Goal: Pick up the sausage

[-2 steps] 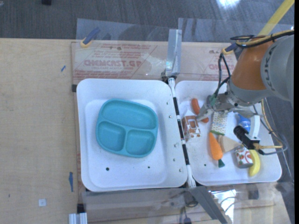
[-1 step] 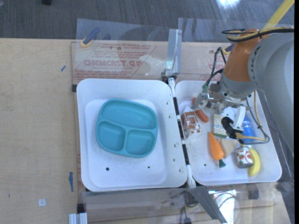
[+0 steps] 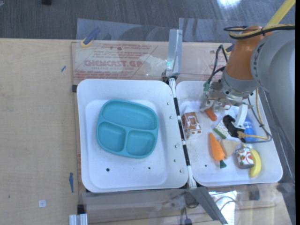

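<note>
The sausage (image 3: 211, 114) is a small red-orange piece lying in the right white bin (image 3: 272, 172), towards its far middle. My gripper (image 3: 214, 105) hangs low over the far part of that bin, right above the sausage and slightly behind it. Its tip reaches almost to the sausage's far end. The wrist hides whether the sausage is touched or gripped.
The right bin also holds a small brown and white box (image 3: 191, 123), a carrot (image 3: 216, 147), a pale wedge (image 3: 229, 146), a round printed can (image 3: 243, 157), a banana (image 3: 256, 164) and a blue item (image 3: 249, 128). The left bin (image 3: 89, 172) holds a teal divided plate (image 3: 127, 128).
</note>
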Controlling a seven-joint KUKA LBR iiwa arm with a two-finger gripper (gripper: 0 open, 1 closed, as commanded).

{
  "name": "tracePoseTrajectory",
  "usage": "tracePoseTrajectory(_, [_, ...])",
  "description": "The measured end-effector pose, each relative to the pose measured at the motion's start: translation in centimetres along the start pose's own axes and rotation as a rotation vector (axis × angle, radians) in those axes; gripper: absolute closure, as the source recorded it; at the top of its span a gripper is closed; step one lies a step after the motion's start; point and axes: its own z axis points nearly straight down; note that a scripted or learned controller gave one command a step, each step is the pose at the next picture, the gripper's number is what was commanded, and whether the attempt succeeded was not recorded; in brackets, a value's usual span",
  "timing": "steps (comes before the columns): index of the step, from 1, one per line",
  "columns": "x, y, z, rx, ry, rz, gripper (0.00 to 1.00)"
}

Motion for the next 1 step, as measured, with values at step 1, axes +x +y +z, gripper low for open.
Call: tracePoseTrajectory(1, [5.61, -0.52, -13.85, -0.001, 0.0, -0.187, 1.0])
